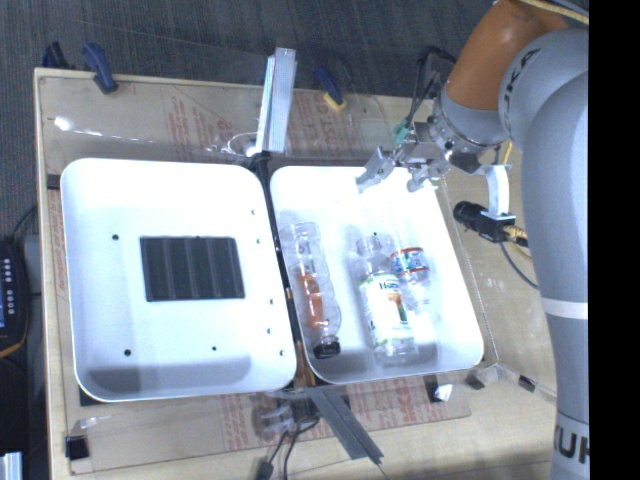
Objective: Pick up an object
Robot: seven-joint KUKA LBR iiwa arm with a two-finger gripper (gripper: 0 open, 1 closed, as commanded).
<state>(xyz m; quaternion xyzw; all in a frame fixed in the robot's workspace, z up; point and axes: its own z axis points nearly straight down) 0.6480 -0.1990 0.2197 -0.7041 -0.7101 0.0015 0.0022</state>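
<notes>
I am holding the gripper, fingers spread and grasping nothing, above the far rim of the right bin, approaching the clear bottles lying mid-bin, and lowering squarely over one looks to be next.

A robot lab or test room is shown. A big grey and orange robot arm is set at a wooden bench. Two white bins are fixed side by side, blue clamps are seen at the far edge, and cables are seen at the right.
</notes>
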